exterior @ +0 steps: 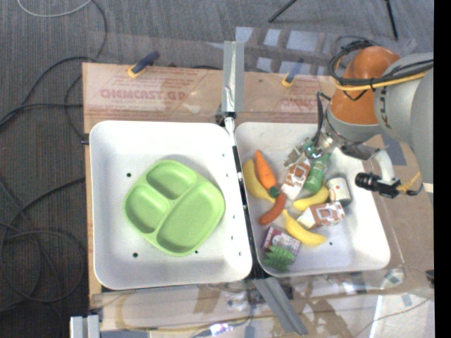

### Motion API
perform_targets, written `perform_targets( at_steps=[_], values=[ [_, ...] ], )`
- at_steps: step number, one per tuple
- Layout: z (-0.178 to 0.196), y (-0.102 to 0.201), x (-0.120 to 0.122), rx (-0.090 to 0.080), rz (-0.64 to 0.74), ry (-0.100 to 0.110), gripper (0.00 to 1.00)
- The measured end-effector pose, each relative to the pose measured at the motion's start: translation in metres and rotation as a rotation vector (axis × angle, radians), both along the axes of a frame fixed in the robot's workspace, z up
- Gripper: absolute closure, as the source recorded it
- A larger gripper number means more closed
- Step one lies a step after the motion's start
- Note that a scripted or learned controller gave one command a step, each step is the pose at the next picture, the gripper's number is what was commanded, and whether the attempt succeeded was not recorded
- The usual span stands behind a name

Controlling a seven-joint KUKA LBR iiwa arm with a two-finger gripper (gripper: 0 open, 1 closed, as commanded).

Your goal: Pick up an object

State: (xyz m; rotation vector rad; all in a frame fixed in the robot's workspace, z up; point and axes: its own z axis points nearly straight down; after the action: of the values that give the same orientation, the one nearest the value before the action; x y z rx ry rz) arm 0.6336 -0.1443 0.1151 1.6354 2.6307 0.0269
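In the right bin [366, 255], green bottle [316, 172] lies under the pincer [316, 148].

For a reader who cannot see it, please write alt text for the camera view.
A grey robot arm reaches from the right over the right white bin, its gripper low above a pile of toy food: a carrot, bananas and small cartons. The left bin holds a green divided plate.
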Motion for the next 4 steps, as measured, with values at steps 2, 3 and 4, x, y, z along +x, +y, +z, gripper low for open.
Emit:
perform_targets(
  at_steps=[2,3,4],
  values=[
    [0.069,0.065,-0.033,0.013,-0.249,0.045,1.00],
    [0.068,0.065,-0.033,0.013,-0.249,0.047,0.00],
    [0.077,0.066,-0.033,0.013,-0.248,0.048,1.00]
  ],
)
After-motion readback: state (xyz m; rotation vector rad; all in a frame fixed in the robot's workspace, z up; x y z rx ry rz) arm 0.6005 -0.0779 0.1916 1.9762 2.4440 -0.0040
